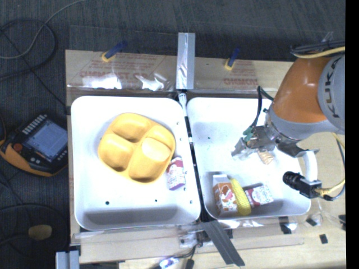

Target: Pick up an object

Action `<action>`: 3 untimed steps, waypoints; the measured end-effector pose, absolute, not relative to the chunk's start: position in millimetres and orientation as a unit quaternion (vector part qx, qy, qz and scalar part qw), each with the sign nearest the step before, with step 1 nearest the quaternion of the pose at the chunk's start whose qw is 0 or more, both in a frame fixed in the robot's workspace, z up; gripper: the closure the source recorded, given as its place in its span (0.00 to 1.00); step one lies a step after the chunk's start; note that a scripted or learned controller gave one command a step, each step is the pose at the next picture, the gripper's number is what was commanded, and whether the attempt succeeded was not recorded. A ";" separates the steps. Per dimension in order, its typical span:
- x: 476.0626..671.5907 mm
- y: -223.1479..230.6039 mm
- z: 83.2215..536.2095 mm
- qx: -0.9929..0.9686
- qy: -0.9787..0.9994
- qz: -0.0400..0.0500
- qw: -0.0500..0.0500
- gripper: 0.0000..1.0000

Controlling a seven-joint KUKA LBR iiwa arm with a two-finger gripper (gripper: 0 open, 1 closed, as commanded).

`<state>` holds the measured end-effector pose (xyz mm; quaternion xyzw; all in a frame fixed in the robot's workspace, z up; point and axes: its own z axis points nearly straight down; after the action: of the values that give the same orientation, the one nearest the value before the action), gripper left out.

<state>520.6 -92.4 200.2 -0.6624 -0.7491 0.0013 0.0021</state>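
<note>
Gripper [253, 144] hangs low over the right bin [216, 114], near its middle, with the grey and orange arm [305, 100] reaching in above it; how far it is parted cannot be told. A red and white carton [224, 196], yellow banana [240, 196] and small packet [259, 195] lie together near the bin's front wall. The left bin [90, 150] holds a yellow four-lobed dish [134, 145] and a small bottle [176, 172].

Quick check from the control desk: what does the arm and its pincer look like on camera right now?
The arm has a bulky orange band and a grey link with dark KUKA lettering. The pincer is small, metallic grey, with black cables running up beside it. A black cylindrical fitting with a yellow cable sits below.
</note>
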 end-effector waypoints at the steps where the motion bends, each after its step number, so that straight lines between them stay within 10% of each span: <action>1: 507.3 -65.1 264.0 -0.670 -0.742 0.001 0.001 1.00; 2: 497.6 -102.5 218.0 -0.536 -0.844 0.001 0.002 1.00; 3: 547.6 -107.7 229.9 -0.583 -0.813 0.001 0.001 1.00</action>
<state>547.6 -107.7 229.9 -0.5828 -0.8126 0.0007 0.0014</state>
